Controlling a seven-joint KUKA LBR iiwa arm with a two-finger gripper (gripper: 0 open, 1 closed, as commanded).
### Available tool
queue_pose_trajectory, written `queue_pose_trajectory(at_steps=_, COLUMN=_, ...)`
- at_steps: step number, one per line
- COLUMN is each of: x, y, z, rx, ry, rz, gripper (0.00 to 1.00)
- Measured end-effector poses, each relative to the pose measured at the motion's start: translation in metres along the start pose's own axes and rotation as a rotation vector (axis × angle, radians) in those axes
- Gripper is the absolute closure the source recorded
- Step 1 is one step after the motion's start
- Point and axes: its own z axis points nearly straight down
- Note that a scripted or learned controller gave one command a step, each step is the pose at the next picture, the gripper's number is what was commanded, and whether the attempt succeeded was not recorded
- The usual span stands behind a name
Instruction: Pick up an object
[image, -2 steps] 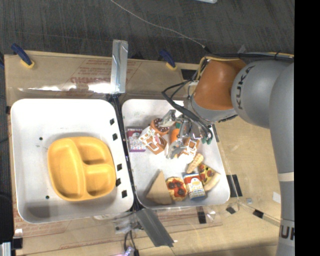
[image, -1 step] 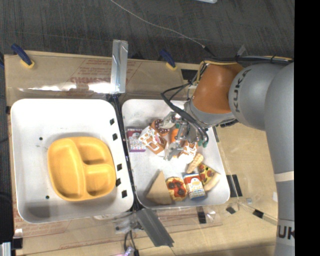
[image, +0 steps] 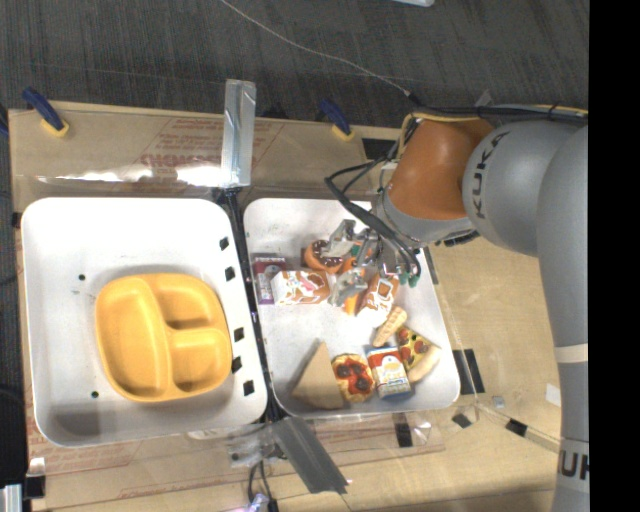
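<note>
The right bin holds a jumble of toy foods. At its centre lies a carton on its side, with a dark packet touching it at 9 o'clock. Toward 12 o'clock sits a doughnut, and just beside it, toward 3 o'clock, orange pieces lie under the arm's tip. Lower, toward 5 o'clock, a bread stick lies tilted, with a pizza slice just beyond it. A juice box stands near the bin's 6 o'clock wall, touching a round pizza at its 9 o'clock side, and a tan wedge lies against that.

The end effector is down among the foods at the upper middle of this bin, close to the doughnut and the orange pieces. Whether it is released or clenched cannot be told; nothing is plainly seen in its grasp. The arm reaches in from 3 o'clock.

The left bin holds a yellow tray with divided compartments, lying flat slightly toward 6 o'clock of centre. Both bins rest on the bench.
</note>
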Motion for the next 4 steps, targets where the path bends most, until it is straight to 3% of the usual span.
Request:
queue_pose_trajectory(at_steps=1, x=0.000, y=0.000, z=0.000, rx=0.000, ry=0.001, rz=-0.001, gripper=0.00)
queue_pose_trajectory(at_steps=2, x=0.063, y=-0.014, z=0.019, rx=-0.005, ry=0.024, rz=-0.080, gripper=0.00)
queue_pose_trajectory(at_steps=3, x=0.053, y=0.031, z=0.018, rx=0.003, ry=0.022, rz=-0.035, gripper=0.00)
queue_pose_trajectory(at_steps=4, x=0.055, y=0.032, z=0.018, rx=0.003, ry=0.022, rz=-0.035, gripper=0.00)
